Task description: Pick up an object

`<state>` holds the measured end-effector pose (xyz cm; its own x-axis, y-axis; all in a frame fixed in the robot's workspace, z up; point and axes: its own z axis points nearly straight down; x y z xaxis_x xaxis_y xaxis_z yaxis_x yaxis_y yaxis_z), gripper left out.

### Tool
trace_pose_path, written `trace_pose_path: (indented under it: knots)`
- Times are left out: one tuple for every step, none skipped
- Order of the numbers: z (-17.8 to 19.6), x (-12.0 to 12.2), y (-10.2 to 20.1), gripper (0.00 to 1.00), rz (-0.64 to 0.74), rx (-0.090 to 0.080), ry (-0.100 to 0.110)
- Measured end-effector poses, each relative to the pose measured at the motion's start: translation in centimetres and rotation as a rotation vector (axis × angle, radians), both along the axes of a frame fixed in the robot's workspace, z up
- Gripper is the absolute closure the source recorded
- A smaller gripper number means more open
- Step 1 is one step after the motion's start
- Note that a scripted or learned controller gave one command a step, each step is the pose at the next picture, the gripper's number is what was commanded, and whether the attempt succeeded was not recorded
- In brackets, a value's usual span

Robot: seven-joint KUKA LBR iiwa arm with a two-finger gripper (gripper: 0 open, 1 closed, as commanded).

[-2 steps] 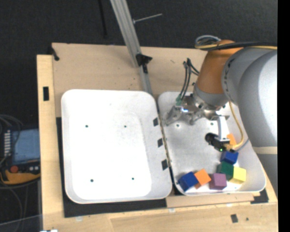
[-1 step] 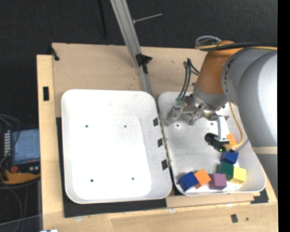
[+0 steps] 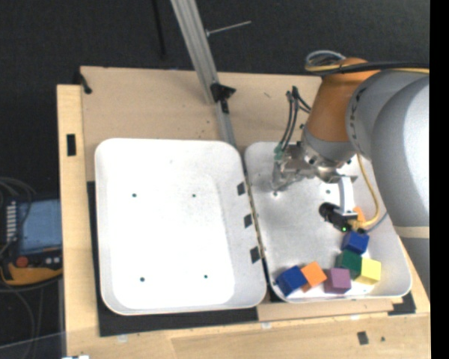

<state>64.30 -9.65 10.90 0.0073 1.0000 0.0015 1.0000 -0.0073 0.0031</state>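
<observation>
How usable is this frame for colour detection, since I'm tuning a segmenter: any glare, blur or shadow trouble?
Camera view: both white bins look bright and nearly washed out; the blocks stay saturated and distinct; the gripper area is soft and dim under the arm; the bench surroundings fall to near black.

My table, pale brown, is carrying the left white bin, which is sitting flat with a few dark specks on its floor. A slanted metal pole is rising from the table's far side. A blue box and tangled cables are lying left of the table.
</observation>
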Motion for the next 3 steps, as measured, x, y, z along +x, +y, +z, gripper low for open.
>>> trace_pose_path:
  knots:
    - [5.1,0.9,-0.7,1.0,0.002,-0.002,-0.004]
    - [11.2,1.6,-0.1,1.0,0.011,-0.001,-0.005]
    - [16.5,1.8,-0.2,1.0,0.012,-0.002,-0.005]
